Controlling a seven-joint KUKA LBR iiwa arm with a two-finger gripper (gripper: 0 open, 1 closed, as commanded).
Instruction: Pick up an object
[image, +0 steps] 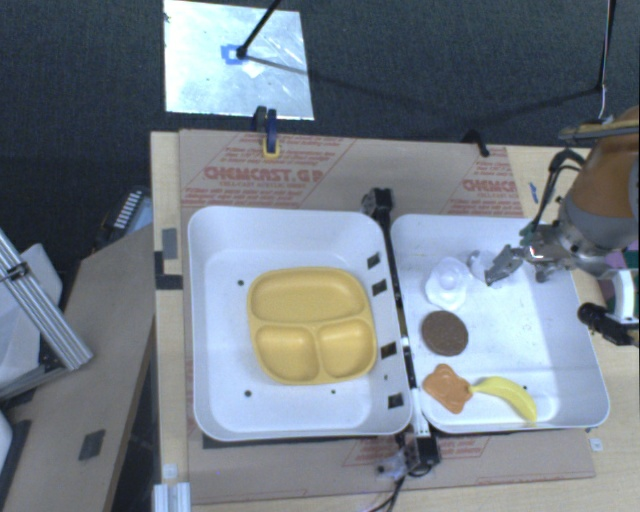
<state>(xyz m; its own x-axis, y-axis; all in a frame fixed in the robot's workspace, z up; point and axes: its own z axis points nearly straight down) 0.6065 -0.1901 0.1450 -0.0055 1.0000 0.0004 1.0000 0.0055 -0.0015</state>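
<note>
**Arm over the right bin, nothing in the jaws**

Camera view, looking down at a slant: two shallow white plastic bins sit side by side on the worktop (330, 160), which is covered by brown printed cardboard. The left bin (215, 300) carries a yellow three-compartment plastic tray (308, 323), lying flat near its middle. Taking that tray as our marker, everything else lies to its right, across the divide, in the right bin (570, 350).

Nearest the tray is a round dark-brown cookie-like disc (444, 333), roughly level with the tray's middle. Just above the disc sits a small white cup-like piece (447, 283). Below the disc lies an orange, irregular toy food piece (447, 388), and just beside it, further from the tray, a yellow toy banana (507, 396), curved and lying flat.

The grey arm comes in from the far right, and its gripper (497, 268) sits beside the white piece, on the side away from the tray. The jaws look slightly parted, with nothing between them.
</note>
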